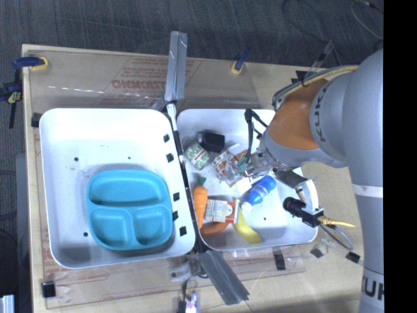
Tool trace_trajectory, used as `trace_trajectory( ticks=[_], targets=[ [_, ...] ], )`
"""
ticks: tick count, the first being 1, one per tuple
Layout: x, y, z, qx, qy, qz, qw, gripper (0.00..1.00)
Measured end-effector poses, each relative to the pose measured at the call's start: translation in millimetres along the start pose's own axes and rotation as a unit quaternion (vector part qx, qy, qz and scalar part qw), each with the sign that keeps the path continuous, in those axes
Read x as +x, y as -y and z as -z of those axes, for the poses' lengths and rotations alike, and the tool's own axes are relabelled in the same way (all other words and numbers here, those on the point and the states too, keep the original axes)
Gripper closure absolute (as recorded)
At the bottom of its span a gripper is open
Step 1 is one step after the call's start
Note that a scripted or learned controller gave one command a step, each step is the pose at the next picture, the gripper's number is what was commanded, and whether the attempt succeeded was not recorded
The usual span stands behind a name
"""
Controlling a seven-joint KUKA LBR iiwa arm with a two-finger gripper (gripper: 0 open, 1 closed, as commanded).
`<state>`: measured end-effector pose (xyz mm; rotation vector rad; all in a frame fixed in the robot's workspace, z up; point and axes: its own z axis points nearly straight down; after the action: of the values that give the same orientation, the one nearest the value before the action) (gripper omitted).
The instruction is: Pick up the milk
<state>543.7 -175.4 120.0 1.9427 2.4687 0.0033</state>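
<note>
I judge this the reach step: the milk lies in the right bin, at four o'clock from the gripper; its opening I cannot tell. Next, centre over it.

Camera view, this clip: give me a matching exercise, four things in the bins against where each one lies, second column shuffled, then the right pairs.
Things:
1. blue divided tray
2. carrot
3. banana
4. black block

Places:
A. far end of the right bin
B. near edge of the right bin, below the blue bottle
C. left bin, near half
D. right bin, along the wall shared with the left bin

Pairs: 1-C, 2-D, 3-B, 4-A
</note>
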Motion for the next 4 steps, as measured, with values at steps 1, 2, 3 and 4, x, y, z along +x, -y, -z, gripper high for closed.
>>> trace_trajectory(
  ticks=[1, 2, 3, 4],
  targets=[
    [54, -35, 84, 0.003, 0.000, 0.007, 1.0000, 1.00],
    [53, -35, 84, 0.003, 0.000, 0.006, 1.0000, 0.00],
    [53, -35, 84, 0.003, 0.000, 0.006, 1.0000, 0.00],
    [52, -42, 43, 0.004, 0.000, -0.003, 1.0000, 0.00]
  ],
)
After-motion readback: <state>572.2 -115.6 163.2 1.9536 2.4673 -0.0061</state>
